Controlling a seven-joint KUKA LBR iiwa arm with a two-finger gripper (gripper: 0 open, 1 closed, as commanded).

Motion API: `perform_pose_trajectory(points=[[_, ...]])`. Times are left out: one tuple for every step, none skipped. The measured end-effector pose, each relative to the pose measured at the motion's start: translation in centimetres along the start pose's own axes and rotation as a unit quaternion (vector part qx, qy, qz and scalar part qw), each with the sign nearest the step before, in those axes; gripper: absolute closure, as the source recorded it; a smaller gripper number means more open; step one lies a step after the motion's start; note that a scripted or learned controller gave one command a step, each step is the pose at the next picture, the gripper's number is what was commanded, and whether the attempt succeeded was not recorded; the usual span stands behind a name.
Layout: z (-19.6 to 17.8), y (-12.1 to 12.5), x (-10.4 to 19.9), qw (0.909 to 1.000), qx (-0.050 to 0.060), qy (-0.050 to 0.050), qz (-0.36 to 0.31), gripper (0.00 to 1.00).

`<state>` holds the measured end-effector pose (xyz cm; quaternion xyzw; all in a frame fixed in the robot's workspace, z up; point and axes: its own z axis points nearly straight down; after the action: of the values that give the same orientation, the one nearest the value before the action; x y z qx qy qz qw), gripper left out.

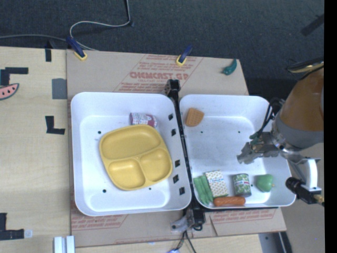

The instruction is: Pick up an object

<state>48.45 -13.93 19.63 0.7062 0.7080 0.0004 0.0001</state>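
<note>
The right bin [221,136] holds an orange waffle-like piece [194,117] in its far left corner. Along its near wall lie a green vegetable [202,189], a small white box [216,183], a green can [241,184], an orange carrot [229,200] and a round green fruit [264,182]. My gripper [248,154] hangs over the right part of this bin, just above and behind the green can and the fruit, with bare bin floor under it. Nothing shows in its grasp.
The left bin [84,141] carries a yellow divided tray [136,157] with a small red-and-white can [143,119] behind it. A black divider clamp [172,87] sits between the bins. A teal object [229,67] lies on the cardboard behind the right bin.
</note>
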Motion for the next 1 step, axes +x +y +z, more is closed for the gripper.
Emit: perform_pose_trajectory(points=[[-3.81, -0.02, 4.59, 1.0, 0.0, 0.0, 0.0, 1.0]])
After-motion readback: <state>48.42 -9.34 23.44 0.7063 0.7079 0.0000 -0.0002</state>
